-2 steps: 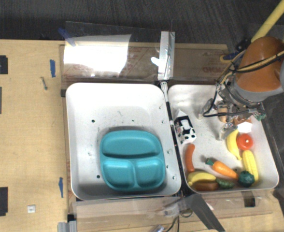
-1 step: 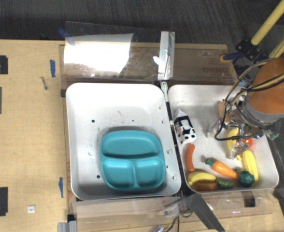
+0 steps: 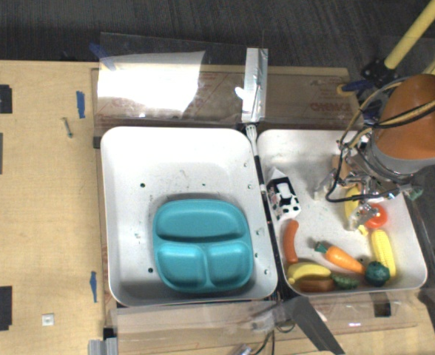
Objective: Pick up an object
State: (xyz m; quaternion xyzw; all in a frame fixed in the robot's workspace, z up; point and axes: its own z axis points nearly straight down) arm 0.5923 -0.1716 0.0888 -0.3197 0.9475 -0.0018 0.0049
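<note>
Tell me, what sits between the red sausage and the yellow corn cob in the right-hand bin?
In the camera view, a toy carrot lies between the red sausage and the corn cob, pointing slantwise across the bin floor.

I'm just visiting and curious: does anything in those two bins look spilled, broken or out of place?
Nothing looks spilled or broken. The teal tray sits flat in the left bin; the toy foods, like the carrot and corn, lie jumbled along the right bin's near edge.

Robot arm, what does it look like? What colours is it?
The robot arm is a fat round tube, grey with a shiny orange band on top. Thin black cables loop around it. Under it sits the metal pincer, small and silvery with wires around it.
</note>
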